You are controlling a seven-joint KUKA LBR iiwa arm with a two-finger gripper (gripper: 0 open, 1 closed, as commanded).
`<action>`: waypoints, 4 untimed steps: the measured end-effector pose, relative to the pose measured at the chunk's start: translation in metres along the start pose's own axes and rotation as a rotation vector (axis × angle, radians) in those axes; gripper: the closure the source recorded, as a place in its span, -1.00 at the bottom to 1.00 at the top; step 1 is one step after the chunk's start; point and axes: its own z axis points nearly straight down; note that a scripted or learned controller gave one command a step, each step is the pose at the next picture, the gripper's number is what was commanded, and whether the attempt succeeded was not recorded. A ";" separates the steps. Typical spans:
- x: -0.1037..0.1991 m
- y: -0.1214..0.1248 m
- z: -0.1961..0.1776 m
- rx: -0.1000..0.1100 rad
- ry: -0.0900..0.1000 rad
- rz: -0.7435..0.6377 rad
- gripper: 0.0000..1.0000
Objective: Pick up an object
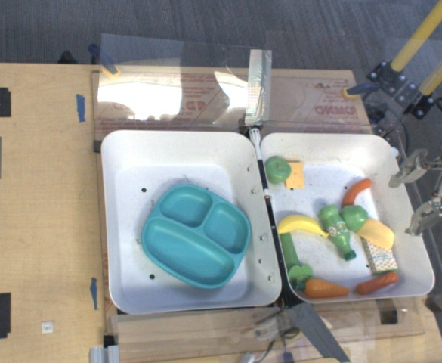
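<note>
Resting on the wooden bench (39, 225), the left white bin (122, 165) carries a teal divided plate (196, 235) near its middle. The right white bin (334, 148) sits just beside it and holds the toy food: a green round piece (278, 169) on an orange square (295, 176) toward the back, a yellow banana (302, 225), a green bottle (340, 236), an orange-red pepper (356, 190), a carrot (327, 286) at the front, and a red sausage (377, 282) near the front right corner. The end effector (425, 195) hangs at the bin's right rim, above the edge; whether its metal fingers are spread or pressed together cannot be told. Nothing sits between them.
</note>
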 end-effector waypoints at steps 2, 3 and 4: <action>-0.031 0.041 0.196 0.001 -0.007 0.018 -1.00; -0.089 0.048 0.198 0.001 -0.008 -0.091 -1.00; -0.092 0.049 0.185 0.003 -0.018 -0.092 1.00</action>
